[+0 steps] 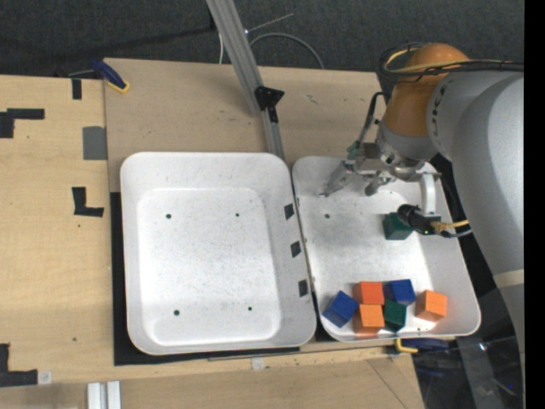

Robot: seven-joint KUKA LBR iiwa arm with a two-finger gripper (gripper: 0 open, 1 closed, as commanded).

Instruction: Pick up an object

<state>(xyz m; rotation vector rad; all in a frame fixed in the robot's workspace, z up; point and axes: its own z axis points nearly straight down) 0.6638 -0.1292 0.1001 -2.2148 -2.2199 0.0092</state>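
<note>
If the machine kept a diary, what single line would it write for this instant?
arm: over right bin | gripper: above bin's far end, nothing seen between fingers | green block: lies apart | other blocks: clustered at near edge

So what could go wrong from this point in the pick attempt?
The gripper sits near the far end of the right bin, well away from the blocks, so closing here would likely grab nothing. The lone green block lies right beside the arm's cabling, which a descent could nudge. The cluster by the near wall, including the blue block and orange block, is tightly packed, leaving little room between blocks for a grasp.
</note>
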